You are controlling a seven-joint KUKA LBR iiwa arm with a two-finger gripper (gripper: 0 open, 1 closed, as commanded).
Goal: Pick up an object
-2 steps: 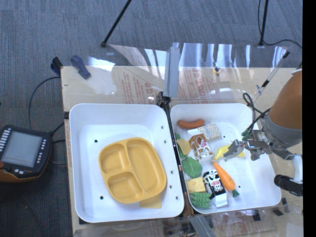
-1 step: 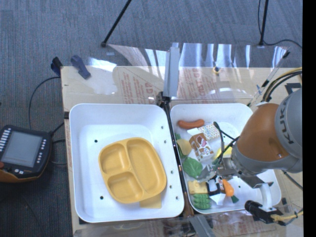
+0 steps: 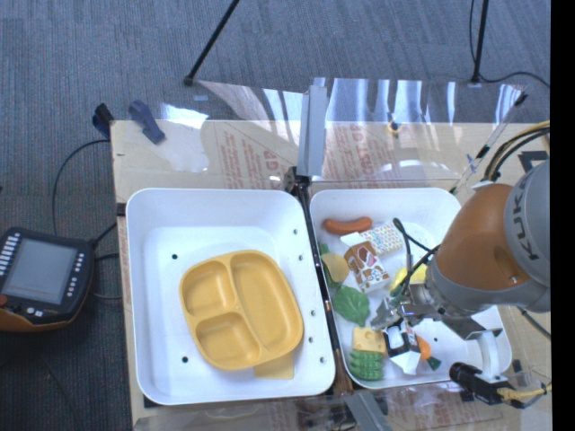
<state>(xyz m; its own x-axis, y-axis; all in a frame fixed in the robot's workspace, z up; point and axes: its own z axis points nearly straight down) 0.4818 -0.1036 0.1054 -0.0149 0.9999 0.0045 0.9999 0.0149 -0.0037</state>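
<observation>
Camera view, read from left to right: the left bin [image 3: 153,241] on the table [image 3: 171,155] carries a yellow divided plate [image 3: 240,308] lying flat, well apart from the arm. Across the divider, the right bin [image 3: 449,200] holds a heap of small toy foods. A sausage [image 3: 347,225] lies at the far side with its long axis running left to right. Below it come a little printed carton [image 3: 366,266], a green leaf [image 3: 352,305], a yellow cheese block [image 3: 367,339] and a green ridged piece [image 3: 366,364] near the front wall.

The claw [image 3: 402,320] hangs over the near-right part of this heap, its tips pointing down and toward the left. Whether it is wide, narrow or carrying anything I cannot tell; dark parts and clutter hide the tips. No object is plainly lifted clear of the bin.

The relation that matters: the likeliest things to pick up all lie just left of the claw. The cheese block and the leaf sit nearest, just beside it, while the sausage is farther off toward the far wall. A short move left and down would probably reach the cheese block first.
</observation>
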